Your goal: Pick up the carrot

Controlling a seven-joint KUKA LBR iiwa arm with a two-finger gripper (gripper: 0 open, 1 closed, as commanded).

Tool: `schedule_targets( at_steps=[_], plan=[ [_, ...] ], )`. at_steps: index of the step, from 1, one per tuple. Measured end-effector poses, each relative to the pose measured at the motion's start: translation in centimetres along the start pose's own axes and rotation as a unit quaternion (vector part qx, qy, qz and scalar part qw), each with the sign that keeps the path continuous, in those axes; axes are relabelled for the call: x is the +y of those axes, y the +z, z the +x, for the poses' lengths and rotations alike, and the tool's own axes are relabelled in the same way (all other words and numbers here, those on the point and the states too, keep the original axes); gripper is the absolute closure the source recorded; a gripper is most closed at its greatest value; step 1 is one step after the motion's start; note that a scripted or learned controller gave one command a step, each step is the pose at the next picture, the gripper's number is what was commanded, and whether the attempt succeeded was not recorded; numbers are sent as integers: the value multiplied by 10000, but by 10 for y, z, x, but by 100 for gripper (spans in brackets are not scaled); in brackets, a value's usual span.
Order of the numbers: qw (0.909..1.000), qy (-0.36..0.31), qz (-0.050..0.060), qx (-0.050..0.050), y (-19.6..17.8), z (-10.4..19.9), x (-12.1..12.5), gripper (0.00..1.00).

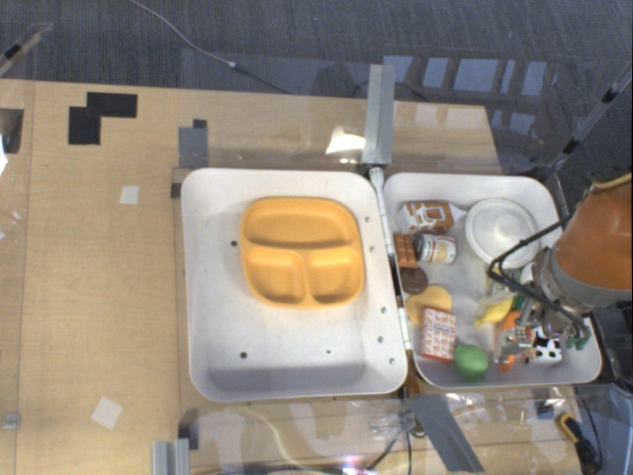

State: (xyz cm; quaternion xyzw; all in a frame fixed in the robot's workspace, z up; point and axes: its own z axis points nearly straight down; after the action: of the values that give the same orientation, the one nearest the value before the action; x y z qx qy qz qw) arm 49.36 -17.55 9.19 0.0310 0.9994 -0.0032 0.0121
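The carrot (508,319) lies in the front right of the right bin (579,369). It shows as a small orange strip beside a yellow banana (494,312), and the gripper hides part of it. My gripper (522,338) hangs low over this spot, directly above or against the carrot. The grey wrist with its orange band (598,245) reaches in from the right edge. Dark cables and the wrist hide the gripper's tips.
The right bin also holds a white bowl (499,228), a brown packet (427,216), a small can (436,249), a dark round item (413,279), a red-and-white box (438,334), a green lime (472,361) and a black-and-white toy (545,349). An orange divided tray (302,250) sits in the left bin (213,344).
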Motion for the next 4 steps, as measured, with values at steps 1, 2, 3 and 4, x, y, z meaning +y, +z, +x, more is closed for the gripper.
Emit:
schedule_targets(
  at_steps=[1, 2, 3, 4],
  plan=[
    [9998, 193, -6, -4, -1, 2, 37, 0],
    [9998, 157, 4, -113, -15, -5, 38, 100],
    [9987, -494, -28, 83, -20, 5, 22, 100],
    [9987, -498, -31, 84, -20, 5, 23, 0]
  ],
)
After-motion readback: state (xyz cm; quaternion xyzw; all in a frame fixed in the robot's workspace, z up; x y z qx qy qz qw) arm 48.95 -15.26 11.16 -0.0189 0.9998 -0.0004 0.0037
